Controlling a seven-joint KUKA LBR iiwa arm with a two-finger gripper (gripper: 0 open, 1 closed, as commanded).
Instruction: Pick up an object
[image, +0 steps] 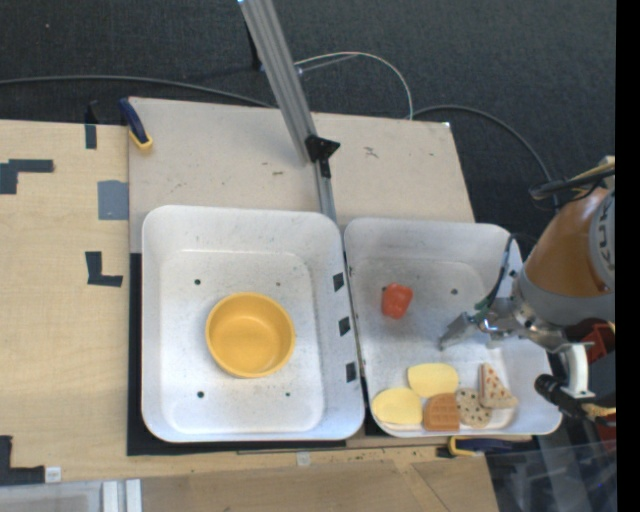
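The right bin (420, 240) holds a small red object (397, 300) near its middle. Along its front edge lie two pale yellow rounded pieces (432, 378) (397, 406), a brown biscuit-like piece (441, 412) and a speckled wedge (491, 386). My gripper (468, 327) hangs low over the right side of this bin, right of the red object and just above the yellow pieces. Nothing shows in its grasp. The arm's orange band (565, 255) rises at the right edge.
A yellow bowl (250, 334) sits in the left bin (170, 240). A grey metal bar (290, 85) slants down from the top to the wall between the bins. Cables cross the dark floor behind the bench.
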